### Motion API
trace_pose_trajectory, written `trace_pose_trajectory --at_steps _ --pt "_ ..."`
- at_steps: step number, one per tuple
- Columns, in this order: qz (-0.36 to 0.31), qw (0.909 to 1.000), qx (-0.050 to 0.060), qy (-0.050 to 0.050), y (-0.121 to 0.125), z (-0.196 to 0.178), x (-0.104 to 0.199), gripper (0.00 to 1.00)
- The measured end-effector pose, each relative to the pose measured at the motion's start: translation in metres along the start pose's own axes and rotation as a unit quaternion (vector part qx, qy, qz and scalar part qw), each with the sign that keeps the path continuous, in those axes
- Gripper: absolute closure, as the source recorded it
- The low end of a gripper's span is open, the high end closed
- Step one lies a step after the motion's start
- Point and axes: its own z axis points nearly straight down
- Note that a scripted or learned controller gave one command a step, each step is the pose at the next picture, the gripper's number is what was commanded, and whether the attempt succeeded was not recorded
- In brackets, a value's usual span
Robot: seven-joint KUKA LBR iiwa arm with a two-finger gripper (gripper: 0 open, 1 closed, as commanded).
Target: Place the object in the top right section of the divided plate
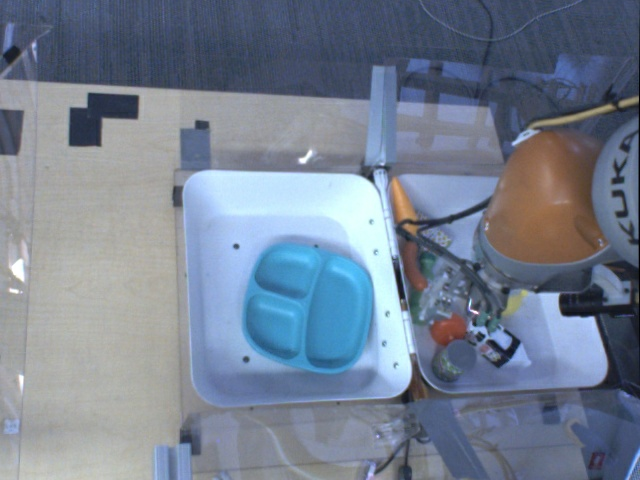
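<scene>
the gripper point(462, 303) hangs low in the right bin point(570, 368), its fingers lost in clutter, so i cannot tell their spread or grasp. a red object point(447, 330), perhaps a toy, lies touching at its 7 o'clock. the blue divided plate point(310, 306) sits in the left bin point(215, 268), at the gripper's 9 o'clock.

We see our arm point(560, 208) reaching in from the right, its broad orange band above the wrist, with the grey body cut off by the frame edge further right. Left of and below that band the wrist narrows into a cluster of metal parts and cables, and our gripper point(450, 303) hangs at its lower left end, pointing downward. The wrist hardware crowds the fingers, so we cannot tell how they stand.
</scene>
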Motion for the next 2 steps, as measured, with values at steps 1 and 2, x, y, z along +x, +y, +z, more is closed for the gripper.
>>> trace_pose_trajectory --at_steps 1,2 --pt "-0.099 0.9951 -0.001 -0.001 0.063 -0.011 0.026 1.00" --pt "-0.180 0.9837 -0.001 -0.007 0.003 -0.061 -0.001 1.00"
